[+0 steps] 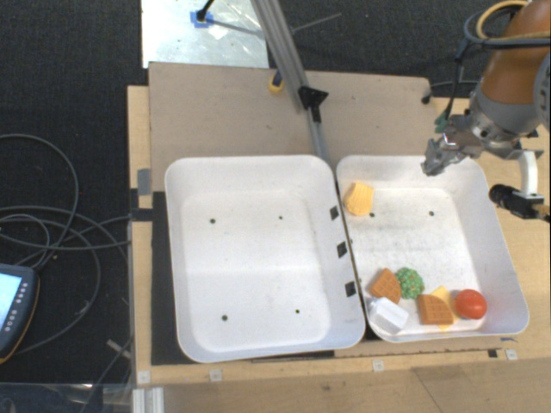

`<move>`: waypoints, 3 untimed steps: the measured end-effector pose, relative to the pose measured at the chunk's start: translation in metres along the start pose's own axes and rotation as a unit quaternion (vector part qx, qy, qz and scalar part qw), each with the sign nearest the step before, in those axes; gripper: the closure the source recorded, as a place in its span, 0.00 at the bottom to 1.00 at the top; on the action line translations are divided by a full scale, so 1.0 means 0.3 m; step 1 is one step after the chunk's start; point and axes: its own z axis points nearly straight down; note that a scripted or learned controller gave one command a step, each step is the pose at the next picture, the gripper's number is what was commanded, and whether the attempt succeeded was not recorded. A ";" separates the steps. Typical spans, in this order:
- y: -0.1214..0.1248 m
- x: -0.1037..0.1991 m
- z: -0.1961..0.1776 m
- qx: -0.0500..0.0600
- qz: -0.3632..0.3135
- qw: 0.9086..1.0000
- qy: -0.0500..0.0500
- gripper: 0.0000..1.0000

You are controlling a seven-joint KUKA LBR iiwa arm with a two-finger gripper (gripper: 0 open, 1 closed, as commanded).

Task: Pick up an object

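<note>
here, pale yellow wedge [359,200] in right bin [499,256], pincer [433,163] grip unclear

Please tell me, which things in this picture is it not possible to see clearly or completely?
- Gripper: small and blurred in the camera view, above the right bin's far corner; nothing can be made out between its tips.
- Arm: cut off by the picture's right edge.
- White block: it overlaps the bin's near rim; its shape is unclear.
- Yellow piece: partly covered by the waffle-like orange piece.
- Screen device: cut off by the left edge.
</note>
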 end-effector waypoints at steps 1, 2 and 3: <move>-0.020 0.181 0.025 0.001 0.000 1.000 0.000 1.00; 0.004 0.373 -0.002 -0.001 0.000 1.000 0.000 1.00; -0.022 0.538 -0.041 -0.001 0.000 1.000 0.000 1.00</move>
